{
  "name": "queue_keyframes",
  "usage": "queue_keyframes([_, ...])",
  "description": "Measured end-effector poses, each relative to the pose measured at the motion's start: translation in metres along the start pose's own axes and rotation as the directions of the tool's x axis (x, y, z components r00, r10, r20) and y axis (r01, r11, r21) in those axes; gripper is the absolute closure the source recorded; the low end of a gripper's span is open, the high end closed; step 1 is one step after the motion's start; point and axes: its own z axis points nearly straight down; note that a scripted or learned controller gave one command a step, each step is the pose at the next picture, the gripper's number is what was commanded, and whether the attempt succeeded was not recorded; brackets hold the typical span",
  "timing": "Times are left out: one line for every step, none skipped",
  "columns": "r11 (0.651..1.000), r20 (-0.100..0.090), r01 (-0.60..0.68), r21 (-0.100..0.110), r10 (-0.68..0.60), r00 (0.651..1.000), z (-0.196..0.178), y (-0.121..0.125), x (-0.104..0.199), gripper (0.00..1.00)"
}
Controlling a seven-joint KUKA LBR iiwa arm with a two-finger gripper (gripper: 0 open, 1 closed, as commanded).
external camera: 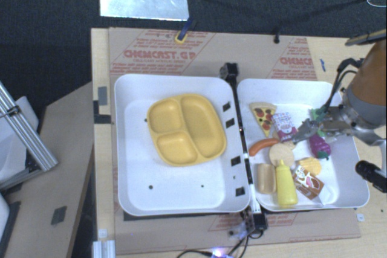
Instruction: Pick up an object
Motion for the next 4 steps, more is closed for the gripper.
queue_keyframes([1.000,-0.001,0.000,0.002,0.000,1.000,0.061,-0.007,0.001,0.00])
queue_keyframes([1.000,-0.001,-0.001,0.001,0.001,1.000,0.104,-0.011,0.003,0.00])
queue_keyframes([1.000,0.006,-0.001,-0.017,0.001,1.000,0.133,-0.006,0.001,0.00])
queue_keyframes([1.000,0.005,0.001,-0.021,-0.001,1.000,0.122,-0.004,0.002,1.00])
